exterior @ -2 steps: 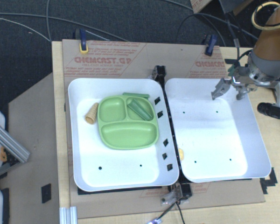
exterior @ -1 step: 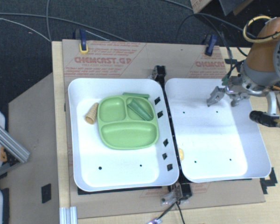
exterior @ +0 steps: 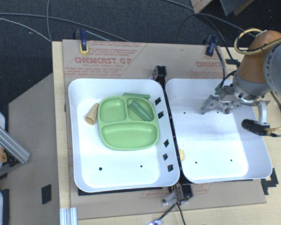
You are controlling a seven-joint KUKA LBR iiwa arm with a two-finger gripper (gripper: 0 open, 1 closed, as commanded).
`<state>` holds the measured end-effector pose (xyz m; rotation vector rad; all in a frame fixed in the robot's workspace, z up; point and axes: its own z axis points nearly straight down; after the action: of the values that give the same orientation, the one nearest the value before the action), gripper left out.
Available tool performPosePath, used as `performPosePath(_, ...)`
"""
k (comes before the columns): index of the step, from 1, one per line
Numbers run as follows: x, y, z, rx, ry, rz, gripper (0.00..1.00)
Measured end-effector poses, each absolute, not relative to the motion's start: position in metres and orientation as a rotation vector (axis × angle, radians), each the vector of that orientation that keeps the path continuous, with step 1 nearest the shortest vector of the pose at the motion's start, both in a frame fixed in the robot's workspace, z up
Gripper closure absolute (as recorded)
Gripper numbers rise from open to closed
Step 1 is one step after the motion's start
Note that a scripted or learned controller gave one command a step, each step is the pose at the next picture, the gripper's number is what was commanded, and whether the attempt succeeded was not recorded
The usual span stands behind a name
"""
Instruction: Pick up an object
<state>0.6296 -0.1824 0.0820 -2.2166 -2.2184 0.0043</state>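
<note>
Inside your left bin (exterior: 84, 163), one green plate (exterior: 128, 123) and one cone (exterior: 91, 114) are lying; gripper (exterior: 218, 104) is hanging spread.

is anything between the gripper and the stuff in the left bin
Yes. The gripper hangs over the right bin, and the raised rims where the two bins meet lie between it and the green divided plate and the ice cream cone in the left bin. Nothing else visible intervenes.

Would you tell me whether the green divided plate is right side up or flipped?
Right side up: the green divided plate shows its three hollow compartments facing upward.
</note>
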Motion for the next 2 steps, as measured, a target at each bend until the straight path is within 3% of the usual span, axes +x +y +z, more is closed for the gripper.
performPosePath(1,0.632,-0.183,0.097,-2.221,-2.222,-0.003,1.00)
performPosePath(2,0.630,-0.183,0.162,-2.225,-2.226,-0.005,1.00)
